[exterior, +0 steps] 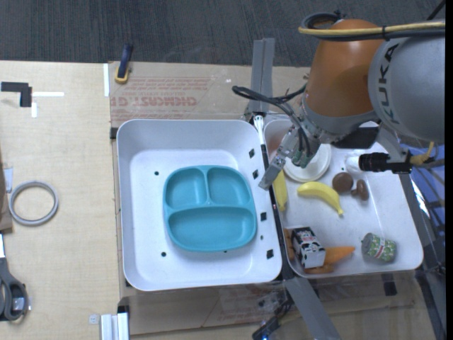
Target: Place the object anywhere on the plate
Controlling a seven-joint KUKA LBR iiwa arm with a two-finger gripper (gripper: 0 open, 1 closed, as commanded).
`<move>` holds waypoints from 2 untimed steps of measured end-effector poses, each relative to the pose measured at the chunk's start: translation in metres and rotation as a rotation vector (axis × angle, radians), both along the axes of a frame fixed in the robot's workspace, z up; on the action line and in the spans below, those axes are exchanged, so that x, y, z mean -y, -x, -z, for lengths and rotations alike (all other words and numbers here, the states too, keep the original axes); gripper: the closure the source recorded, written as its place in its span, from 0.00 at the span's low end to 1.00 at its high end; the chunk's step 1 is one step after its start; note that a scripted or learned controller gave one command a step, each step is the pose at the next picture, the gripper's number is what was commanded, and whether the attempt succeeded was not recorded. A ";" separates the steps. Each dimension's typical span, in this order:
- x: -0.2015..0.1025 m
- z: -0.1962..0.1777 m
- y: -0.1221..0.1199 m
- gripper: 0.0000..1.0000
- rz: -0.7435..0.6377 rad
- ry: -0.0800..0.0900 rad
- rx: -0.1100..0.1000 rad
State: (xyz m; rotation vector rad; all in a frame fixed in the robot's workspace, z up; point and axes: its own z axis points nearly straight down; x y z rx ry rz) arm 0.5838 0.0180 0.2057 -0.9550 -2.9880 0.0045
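A teal divided plate (210,208) lies in the middle of the left white bin (134,190), with nothing on it. My gripper (270,176) hangs over the wall between the two bins, at the upper left corner of the right bin (403,218). A slim yellow object (281,192) lies just below it, along that bin's left wall. Whether the gripper touches it cannot be told. A yellow banana (322,194) lies to the right of it.
The right bin also holds two brown round items (348,184), a green wrapped item (379,248), a carrot (334,256), a small black and white box (306,245) and a white dish (316,163) under the wrist. A tape ring (31,202) lies on the bench at left.
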 end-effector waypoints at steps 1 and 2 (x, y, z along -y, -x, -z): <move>-0.014 -0.124 0.004 0.00 0.133 0.002 0.001; 0.055 -0.087 0.102 0.00 -0.246 -0.002 -0.001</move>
